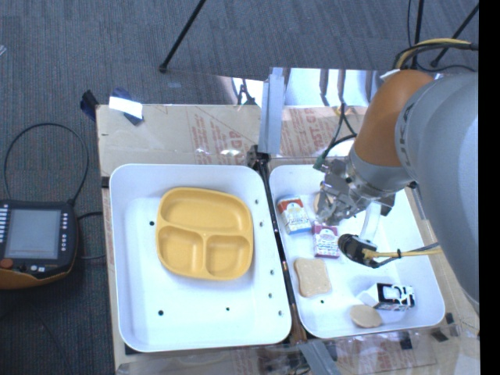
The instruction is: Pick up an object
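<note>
**White bins, nothing lifted yet**

Camera view: the gripper [334,206] hangs low in the right bin [422,244], just above a small pink carton [326,241]; whether its fingers are spread I cannot tell; nothing visibly held, so the pick looks undone; a flat tan toast slice [312,276] lies nearby; a glossy yellow divided plate [205,233] fills the left bin [133,287].

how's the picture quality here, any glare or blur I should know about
Camera view: lighting is even and bright; the yellow tray and left bin look sharp. Glare washes out the shiny panel behind the bins. The arm looms large and soft near the lens, and the gripper over the right bin is too muddled to read clearly.
</note>
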Tool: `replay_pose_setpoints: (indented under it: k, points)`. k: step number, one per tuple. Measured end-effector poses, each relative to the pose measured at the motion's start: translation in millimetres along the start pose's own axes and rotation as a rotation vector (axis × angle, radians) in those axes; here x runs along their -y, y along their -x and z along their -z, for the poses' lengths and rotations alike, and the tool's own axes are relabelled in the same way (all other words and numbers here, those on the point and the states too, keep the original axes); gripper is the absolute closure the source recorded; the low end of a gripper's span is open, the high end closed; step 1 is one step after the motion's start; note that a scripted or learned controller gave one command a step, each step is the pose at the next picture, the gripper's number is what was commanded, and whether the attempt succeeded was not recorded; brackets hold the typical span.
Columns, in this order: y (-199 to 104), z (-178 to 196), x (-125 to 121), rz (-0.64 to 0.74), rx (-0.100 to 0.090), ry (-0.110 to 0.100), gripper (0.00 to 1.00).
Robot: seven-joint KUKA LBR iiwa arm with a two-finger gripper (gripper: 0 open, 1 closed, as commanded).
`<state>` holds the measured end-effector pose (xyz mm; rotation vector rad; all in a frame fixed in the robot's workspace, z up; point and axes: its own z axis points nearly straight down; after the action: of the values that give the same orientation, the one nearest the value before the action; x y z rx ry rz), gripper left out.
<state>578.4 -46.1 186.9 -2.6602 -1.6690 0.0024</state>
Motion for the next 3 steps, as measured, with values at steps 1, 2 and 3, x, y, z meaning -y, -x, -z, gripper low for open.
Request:
replay_pose_setpoints:
  k: [1, 2, 3]
  points:
    - [48.1, -20.9, -56.7, -0.179, 0.003, -0.005, 1.0]
    - [57.7, -90.0, -19.0, -0.26, -0.004, 0.007, 1.0]
    - [59.1, -90.9, -19.1, -0.261, -0.001, 0.008, 0.0]
